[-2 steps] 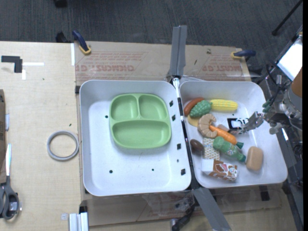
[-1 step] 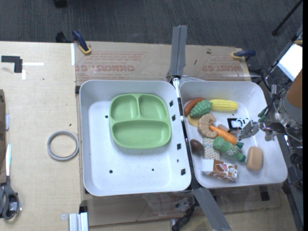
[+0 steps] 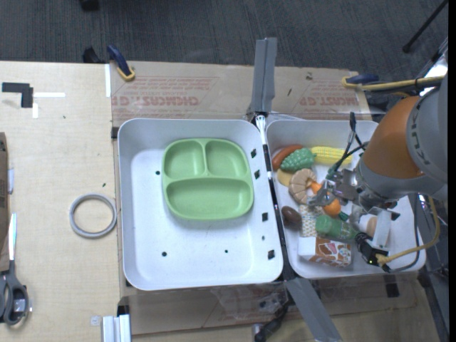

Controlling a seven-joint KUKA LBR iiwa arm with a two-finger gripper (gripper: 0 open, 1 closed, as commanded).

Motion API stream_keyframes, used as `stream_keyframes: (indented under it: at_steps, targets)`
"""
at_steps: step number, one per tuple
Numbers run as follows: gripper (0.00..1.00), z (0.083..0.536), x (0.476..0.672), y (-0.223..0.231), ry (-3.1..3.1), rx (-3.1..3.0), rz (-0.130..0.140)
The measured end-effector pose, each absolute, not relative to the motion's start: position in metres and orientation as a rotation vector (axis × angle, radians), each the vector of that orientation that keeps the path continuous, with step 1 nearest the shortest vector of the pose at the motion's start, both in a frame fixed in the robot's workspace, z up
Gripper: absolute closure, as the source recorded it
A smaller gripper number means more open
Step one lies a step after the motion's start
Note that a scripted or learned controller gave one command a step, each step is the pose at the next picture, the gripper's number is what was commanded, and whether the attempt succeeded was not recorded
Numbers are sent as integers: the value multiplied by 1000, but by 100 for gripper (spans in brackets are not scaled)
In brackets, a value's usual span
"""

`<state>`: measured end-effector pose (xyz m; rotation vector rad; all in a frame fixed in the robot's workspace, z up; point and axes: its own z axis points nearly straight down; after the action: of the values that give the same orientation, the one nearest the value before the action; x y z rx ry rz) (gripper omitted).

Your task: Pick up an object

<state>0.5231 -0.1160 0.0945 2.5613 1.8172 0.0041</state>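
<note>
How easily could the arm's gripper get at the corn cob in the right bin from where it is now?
Probably yes. The gripper sits low over the toy pile in the right bin, and the corn cob lies beside it toward the bin's far wall, its top uncovered. The green toy pressed against its end might crowd the grasp.

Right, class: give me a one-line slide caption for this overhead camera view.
Grey-and-orange arm's gripper lowered among toy foods in right white bin; green divided plate in left white bin.

- Left bin (image 3: 135, 212): only the green divided plate (image 3: 208, 178) at far-centre; near half and left strip are open floor.
- Right bin (image 3: 410, 258): toys packed tight on left side, e.g. corn (image 3: 326, 153); arm (image 3: 402, 148) overhangs right side, little room.
</note>
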Motion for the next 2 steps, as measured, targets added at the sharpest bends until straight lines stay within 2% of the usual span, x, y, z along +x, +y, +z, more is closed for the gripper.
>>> stream_keyframes:
  at_steps: [1, 2]
  targets:
    - [100, 104, 524, -115, 1817, 2563, 8]
    - [0, 104, 524, -115, 1816, 2563, 8]
